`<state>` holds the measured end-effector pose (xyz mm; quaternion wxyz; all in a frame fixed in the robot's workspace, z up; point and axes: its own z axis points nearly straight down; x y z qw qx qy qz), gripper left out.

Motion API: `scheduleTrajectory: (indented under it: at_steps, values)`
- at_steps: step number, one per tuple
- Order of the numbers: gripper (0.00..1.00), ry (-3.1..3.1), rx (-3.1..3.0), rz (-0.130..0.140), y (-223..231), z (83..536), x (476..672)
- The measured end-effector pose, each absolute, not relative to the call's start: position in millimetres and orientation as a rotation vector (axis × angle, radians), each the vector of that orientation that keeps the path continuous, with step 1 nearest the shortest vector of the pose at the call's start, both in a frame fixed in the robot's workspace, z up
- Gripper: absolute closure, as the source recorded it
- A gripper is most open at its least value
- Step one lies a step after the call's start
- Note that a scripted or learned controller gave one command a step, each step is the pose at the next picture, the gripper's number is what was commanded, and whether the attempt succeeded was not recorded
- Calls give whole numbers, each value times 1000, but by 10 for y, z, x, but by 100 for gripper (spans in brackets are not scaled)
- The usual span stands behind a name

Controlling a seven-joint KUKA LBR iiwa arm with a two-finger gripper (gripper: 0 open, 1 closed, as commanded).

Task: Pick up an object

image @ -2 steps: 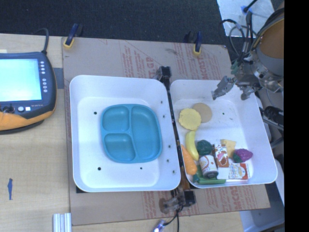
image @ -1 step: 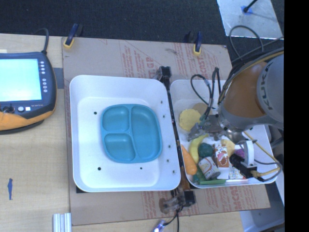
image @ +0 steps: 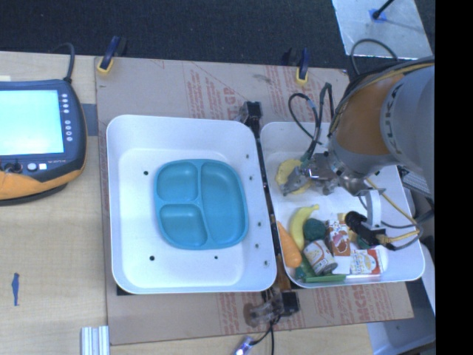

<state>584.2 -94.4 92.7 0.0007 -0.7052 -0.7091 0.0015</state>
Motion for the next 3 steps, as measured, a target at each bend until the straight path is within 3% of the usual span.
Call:
scheduleTrajectory:
  at_steps: [1, 2, 3]
  values:
    - [0, -2227, -2216, 4, -1239, 918, 4984]
    - [100, -2232, -2210, 6, -1244, 1018, 4987]
    - [0, -2232, -2211, 6, -1244, 1017, 4986]
